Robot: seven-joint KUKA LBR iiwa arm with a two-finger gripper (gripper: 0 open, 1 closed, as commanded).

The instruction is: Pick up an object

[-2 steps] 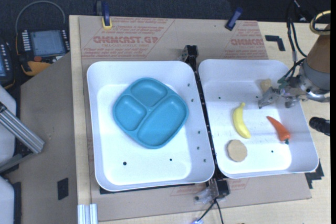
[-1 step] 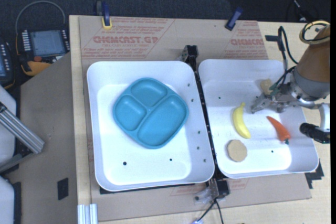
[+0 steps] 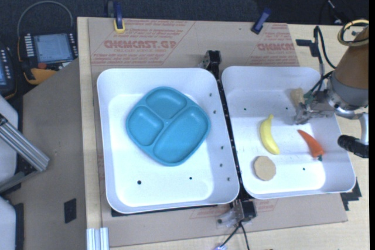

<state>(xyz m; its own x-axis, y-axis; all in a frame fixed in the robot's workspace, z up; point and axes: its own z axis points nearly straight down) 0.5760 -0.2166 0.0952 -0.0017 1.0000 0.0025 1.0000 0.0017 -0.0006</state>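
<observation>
In the right bin (image 3: 252, 82) lie a yellow banana (image 3: 269, 134), a round tan biscuit (image 3: 264, 168) and an orange carrot (image 3: 310, 143). My gripper (image 3: 301, 114) hangs low over the bin's upper right part, just right of the banana's top end and just above the carrot's upper end. A small tan piece (image 3: 297, 94) shows right behind the gripper; I cannot tell whether the two touch. The grey arm with its orange band (image 3: 355, 70) reaches in from the right.
The left bin (image 3: 117, 184) holds a blue divided plate (image 3: 168, 125). A black divider with clamps runs between the bins. Cables and a bracket (image 3: 353, 144) crowd the right bin's right rim.
</observation>
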